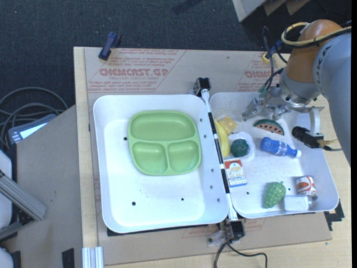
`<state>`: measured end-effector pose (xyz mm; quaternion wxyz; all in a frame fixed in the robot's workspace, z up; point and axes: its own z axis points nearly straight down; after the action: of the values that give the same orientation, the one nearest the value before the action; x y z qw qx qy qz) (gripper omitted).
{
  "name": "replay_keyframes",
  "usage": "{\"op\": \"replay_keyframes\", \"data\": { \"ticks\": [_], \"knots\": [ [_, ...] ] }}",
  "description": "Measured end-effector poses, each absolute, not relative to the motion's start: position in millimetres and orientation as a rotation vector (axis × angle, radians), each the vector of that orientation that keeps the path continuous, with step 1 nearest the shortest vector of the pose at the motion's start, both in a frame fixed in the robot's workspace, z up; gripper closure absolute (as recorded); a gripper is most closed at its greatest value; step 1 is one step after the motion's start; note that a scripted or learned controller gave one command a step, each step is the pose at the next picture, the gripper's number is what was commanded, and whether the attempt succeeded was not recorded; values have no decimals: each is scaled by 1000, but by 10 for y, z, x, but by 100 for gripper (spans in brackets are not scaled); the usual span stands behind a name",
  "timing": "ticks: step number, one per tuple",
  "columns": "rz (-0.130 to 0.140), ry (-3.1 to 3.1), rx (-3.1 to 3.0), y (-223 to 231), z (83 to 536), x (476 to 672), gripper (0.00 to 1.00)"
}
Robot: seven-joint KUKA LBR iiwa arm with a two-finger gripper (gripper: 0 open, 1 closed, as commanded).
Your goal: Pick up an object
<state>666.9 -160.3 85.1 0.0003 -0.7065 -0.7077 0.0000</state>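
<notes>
Watermelon slice lies at back of right bin, gripper just above it, fingers look spread, probably open; nothing held. Blue bottle nearby, green tray in left bin.

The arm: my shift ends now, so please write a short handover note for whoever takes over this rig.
Tool: over the far end of the right bin, by the watermelon slice; its grip state is not readable.
Right bin holds the banana, green ball, blue bottle, carton, grapes and can.
Left bin holds the green tray.
Done: nothing seen lifted.
Left: pick one object.
</notes>
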Motion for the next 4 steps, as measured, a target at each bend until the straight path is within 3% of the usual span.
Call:
{"op": "replay_keyframes", "data": {
  "ticks": [1,2,3,4],
  "knots": [
    [1,-2221,-2221,-1467,1015,6317,0],
    [0,-2223,-2224,-1933,848,6510,0],
    [-3,-2227,-2225,-1928,957,6522,100],
    [-3,-2226,-2224,-1933,2036,6489,100]
  ]
}}
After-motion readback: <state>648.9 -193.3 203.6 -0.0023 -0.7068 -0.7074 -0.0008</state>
